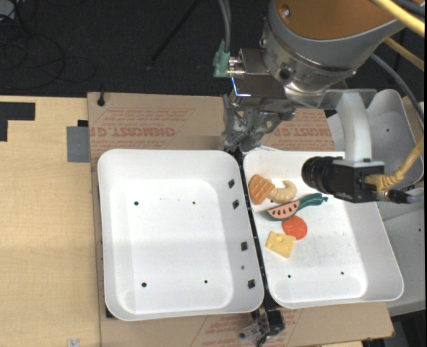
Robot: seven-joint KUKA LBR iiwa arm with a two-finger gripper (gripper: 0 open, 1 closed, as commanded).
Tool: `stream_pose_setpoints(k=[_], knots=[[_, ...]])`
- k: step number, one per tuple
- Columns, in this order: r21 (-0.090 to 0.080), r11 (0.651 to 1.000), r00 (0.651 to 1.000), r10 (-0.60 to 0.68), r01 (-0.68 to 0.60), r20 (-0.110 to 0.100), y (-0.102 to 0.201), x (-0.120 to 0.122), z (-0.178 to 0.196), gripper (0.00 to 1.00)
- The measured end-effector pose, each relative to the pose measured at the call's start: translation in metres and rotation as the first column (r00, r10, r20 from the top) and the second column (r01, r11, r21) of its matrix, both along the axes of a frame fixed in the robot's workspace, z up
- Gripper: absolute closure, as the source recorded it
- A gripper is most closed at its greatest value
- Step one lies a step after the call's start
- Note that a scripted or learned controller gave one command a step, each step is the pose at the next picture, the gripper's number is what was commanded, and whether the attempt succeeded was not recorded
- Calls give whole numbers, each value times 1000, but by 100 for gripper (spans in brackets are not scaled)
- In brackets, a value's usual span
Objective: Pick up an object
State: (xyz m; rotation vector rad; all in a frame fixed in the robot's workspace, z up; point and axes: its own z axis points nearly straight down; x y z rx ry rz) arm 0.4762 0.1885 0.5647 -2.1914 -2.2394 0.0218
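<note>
Well inside the right bin [372, 280], toward its left half, five small toy foods are seen clustered. A ridged orange piece [260, 188] lies nearest the divider, touched on its right by a pale curved piece [285, 191]. Just below these a watermelon slice [284, 210] is laid, with a teal piece [313, 200] running from its upper right end. A red round piece [295, 228] sits just beneath the slice, and a yellow cheese wedge [280, 243] is placed below and slightly left of the red one, close beside it. The rest of this bin's floor is marked only by small dark dots.

The tool [243, 137] is seen above the far rim where the two bins meet, well apart from the cluster. Its dark metal parts are bunched together there, and how far it stands open cannot be told; nothing is seen gripped by it, and no toy is touched. Above it the grey arm [321, 49] with its orange band [329, 9] is carried in from the upper right.

The left bin [112, 280] lies beside the right one, joined along a dark strip with clips. Both rest on a brown cardboard sheet [162, 118] on the desk [32, 223]. A black cylindrical device [336, 178] is seen over the right bin's far right part.
</note>
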Motion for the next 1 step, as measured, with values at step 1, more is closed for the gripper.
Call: stream_pose_setpoints(k=[1], knots=[[-3, 1000, 1000, -19, 19, 0, 26, -1, -125, 100]])
